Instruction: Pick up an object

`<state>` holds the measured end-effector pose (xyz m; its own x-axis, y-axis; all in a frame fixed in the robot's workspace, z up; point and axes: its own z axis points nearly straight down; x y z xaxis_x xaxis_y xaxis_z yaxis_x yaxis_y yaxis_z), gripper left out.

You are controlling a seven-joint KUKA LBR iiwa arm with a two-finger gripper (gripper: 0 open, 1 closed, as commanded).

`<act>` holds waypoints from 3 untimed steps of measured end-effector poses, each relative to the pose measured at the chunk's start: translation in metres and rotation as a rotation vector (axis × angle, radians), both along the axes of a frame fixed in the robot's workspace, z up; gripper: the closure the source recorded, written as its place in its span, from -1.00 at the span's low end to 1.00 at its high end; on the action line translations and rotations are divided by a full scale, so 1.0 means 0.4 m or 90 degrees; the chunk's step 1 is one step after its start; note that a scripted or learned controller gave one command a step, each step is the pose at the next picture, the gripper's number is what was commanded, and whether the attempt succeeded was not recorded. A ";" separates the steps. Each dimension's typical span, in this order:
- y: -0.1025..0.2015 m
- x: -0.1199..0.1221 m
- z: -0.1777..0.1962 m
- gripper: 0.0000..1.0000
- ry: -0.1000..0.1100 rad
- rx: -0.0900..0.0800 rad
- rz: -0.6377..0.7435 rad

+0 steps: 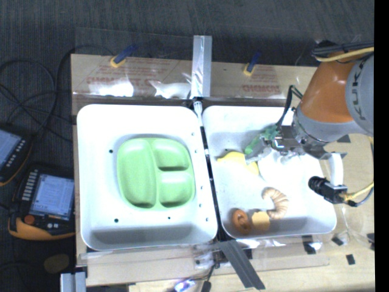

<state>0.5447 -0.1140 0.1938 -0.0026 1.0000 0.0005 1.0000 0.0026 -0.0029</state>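
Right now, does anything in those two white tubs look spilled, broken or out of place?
Nothing looks spilled or broken. The green divided tray lies flat in the left bin. In the right bin, a yellow piece, a curled pastry-like piece and a brown ring lie loose, the hand near the yellow one.

The arm (340,96) runs off the picture's right edge, and its wrist covers the upper right part of the right bin (243,117), so the bin's far right corner is hidden. Where the gripper (267,143) meets the green thing (254,142) above the yellow object (233,157), the parts blur together and contact cannot be told. Left of the right bin and beyond the left bin (91,181), the handheld screen (11,154) is cut by the left edge.
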 end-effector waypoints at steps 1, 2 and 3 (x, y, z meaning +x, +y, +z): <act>0.025 0.159 -0.260 -1.00 -0.010 -0.003 0.085; 0.025 0.160 -0.236 1.00 -0.011 -0.002 0.085; 0.187 0.288 -0.026 1.00 -0.001 -0.002 -0.037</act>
